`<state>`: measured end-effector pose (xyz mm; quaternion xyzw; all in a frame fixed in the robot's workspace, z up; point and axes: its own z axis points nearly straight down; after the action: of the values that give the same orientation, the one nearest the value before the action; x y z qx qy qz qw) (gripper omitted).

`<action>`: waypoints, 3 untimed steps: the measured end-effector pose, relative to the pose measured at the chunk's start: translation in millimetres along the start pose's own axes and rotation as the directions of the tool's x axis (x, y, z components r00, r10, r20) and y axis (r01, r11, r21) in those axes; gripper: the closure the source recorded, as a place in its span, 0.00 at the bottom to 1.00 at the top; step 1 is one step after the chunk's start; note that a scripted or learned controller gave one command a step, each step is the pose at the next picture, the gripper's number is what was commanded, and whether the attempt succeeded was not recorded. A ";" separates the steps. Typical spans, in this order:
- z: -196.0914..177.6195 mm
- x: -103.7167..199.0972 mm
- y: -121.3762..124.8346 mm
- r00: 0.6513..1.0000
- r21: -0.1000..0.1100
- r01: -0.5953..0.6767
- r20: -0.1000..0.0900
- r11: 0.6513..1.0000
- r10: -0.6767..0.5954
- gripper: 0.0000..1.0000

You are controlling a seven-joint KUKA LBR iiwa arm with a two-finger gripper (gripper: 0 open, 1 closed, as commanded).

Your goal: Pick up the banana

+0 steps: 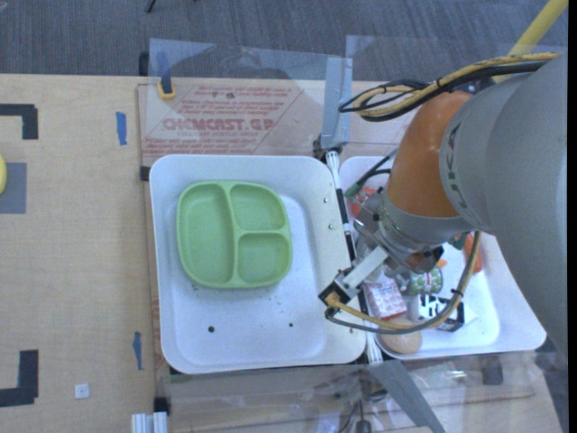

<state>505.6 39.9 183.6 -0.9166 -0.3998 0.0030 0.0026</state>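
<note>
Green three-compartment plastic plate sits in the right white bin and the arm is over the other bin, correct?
Not quite. The camera view shows the green three-compartment plastic plate in the left shallow white bin, not the right one. The grey arm with its orange band is over the other bin, the right shallow white bin, above a clutter of small items there.

The counter (72, 269) is a light wood-grain surface. Two shallow white bins sit directly on it side by side, the left bin (243, 332) touching or just beside the right bin (505, 323). A clear sheet with red lettering (221, 124) lies behind the left bin. Blue tape strips (121, 128) and black corner markings (25, 120) are fixed to the counter's left portion.
</note>
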 end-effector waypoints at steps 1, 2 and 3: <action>-57.4 -17.5 9.7 0.988 -0.006 -0.155 -0.003 0.988 0.155 1.00; 34.6 26.2 -54.1 0.983 -0.001 -0.185 0.004 0.983 0.185 1.00; 80.2 74.7 -98.9 0.924 -0.002 -0.383 0.000 0.924 0.383 1.00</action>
<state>483.4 162.1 103.9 -0.9770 -0.2130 0.0032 0.0011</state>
